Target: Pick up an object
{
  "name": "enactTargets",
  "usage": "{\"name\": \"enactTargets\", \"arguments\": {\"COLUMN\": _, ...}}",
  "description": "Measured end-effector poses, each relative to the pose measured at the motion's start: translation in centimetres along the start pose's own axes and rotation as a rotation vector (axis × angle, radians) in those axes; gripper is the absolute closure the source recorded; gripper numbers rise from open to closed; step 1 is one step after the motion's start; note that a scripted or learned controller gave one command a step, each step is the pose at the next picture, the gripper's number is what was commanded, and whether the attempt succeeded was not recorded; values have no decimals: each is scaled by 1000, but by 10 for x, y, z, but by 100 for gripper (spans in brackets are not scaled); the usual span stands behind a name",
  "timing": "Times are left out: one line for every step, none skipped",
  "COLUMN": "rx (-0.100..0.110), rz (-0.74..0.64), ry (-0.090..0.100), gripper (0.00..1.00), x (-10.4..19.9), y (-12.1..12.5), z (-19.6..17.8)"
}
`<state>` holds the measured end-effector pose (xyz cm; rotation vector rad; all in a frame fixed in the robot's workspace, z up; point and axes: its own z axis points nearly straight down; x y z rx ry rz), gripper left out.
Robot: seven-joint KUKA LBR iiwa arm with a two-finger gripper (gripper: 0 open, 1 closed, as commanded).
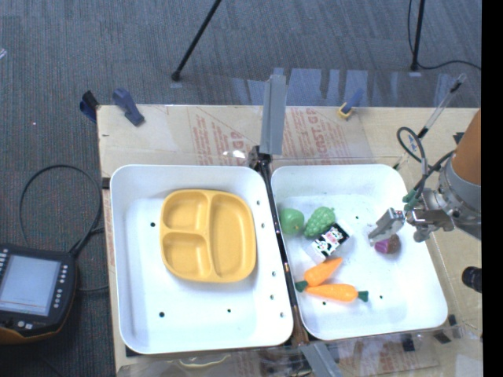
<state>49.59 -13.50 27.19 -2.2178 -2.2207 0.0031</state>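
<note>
Gripper (391,225) just above the purple object (387,245), grip state impossible to tell.

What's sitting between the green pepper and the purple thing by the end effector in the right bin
In the camera view, a bunch of green grapes and a small black-and-white carton lie between the green pepper and the purple object.

A robotics lab: grey carpet (47,69) underfoot, tripod legs (200,30) at twelve o'clock, a teach pendant (31,289) on its cable at eight o'clock, clamps (126,107) gripping the plywood bench (196,132)
</note>
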Motion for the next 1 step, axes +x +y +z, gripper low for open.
{"name": "enactTargets", "arguments": {"rx": 11, "rz": -33, "ry": 3, "gripper": 0, "x": 39, "y": 32, "z": 99}}
